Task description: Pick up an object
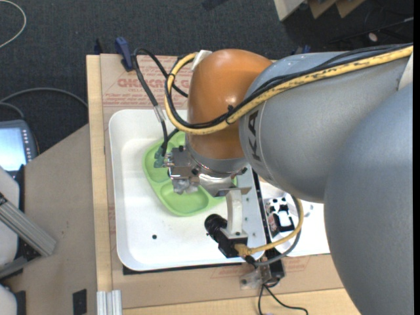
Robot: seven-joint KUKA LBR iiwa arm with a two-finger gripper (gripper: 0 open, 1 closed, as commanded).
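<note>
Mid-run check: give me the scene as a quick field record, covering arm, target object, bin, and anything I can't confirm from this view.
arm: grey KUKA arm with orange band, reaching in from the right, over the left bin
gripper: wrist end low over the green object; grasp state cannot be confirmed
target object: green shallow dish-like item, partly covered by the arm
object location: left white bin, toward its middle
held: not confirmed
right bin: small part visible, mostly hidden by the arm
cables: yellow and black cables along the arm
</note>
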